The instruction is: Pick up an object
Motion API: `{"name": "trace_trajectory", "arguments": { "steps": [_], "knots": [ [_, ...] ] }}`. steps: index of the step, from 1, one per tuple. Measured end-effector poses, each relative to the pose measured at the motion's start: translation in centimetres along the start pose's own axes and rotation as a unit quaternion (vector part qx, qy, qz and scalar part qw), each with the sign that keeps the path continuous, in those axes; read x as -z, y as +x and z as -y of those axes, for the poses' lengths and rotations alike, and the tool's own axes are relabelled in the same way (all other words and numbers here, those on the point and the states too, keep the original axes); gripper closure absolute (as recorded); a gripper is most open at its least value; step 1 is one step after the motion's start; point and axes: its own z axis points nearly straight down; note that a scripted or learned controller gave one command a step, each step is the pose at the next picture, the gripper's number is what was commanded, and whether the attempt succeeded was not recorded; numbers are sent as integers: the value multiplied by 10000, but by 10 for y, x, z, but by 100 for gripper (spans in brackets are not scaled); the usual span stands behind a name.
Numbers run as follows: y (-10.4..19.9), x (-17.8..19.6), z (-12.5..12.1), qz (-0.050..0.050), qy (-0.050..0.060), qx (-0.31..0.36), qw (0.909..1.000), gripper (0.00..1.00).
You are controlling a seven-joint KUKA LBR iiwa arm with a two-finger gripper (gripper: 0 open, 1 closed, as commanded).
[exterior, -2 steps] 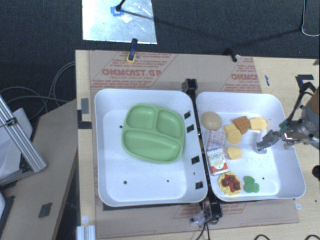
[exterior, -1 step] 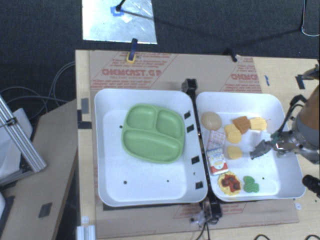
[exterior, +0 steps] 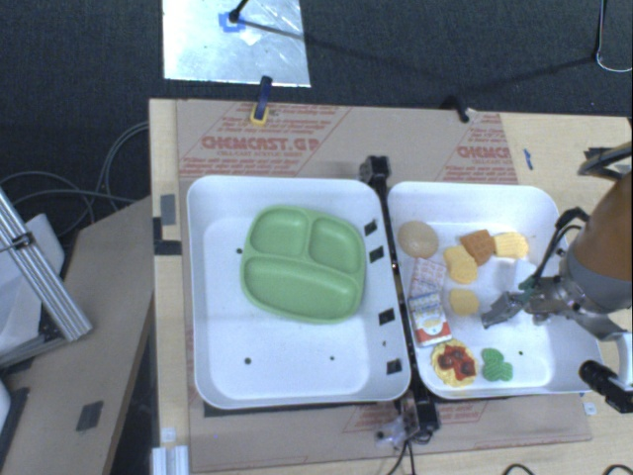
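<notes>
2 white bins sit side by side on the bench. The left bin [exterior: 213, 265] holds a green divided plate [exterior: 302, 263], lying flat near its center.

The right bin [exterior: 539, 201] holds a cluster of toy food in its left half: a tan round bun [exterior: 418, 237] at the upper left, a brown toast piece [exterior: 477, 244] beside a yellow ridged piece [exterior: 510, 243], 2 yellow rounds [exterior: 459, 262] [exterior: 463, 300], a small printed packet [exterior: 427, 300], a red and yellow pizza slice [exterior: 454, 362] and a green leafy piece [exterior: 496, 365] at the lower edge.

The arm enters from the right of the frame. Its gripper [exterior: 499, 309] hangs over the middle of the right bin, just right of the lower yellow round. Whether its fingers are spread or closed I cannot tell; nothing is seen held.
</notes>
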Motion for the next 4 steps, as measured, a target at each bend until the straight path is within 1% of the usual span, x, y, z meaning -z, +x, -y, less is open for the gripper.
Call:
{"name": "trace_trajectory", "arguments": {
  "steps": [1, 2, 3, 4],
  "knots": [
    [0, -52, 0, -1, 4, -2, 10000, 0],
    [0, -39, -1, 8, -20, 0, 10000, 100],
    [-6, 22, -8, 20, -45, 15, 10000, 100],
    [1, 68, -11, 15, -38, 22, 10000, 100]
  ]
}}
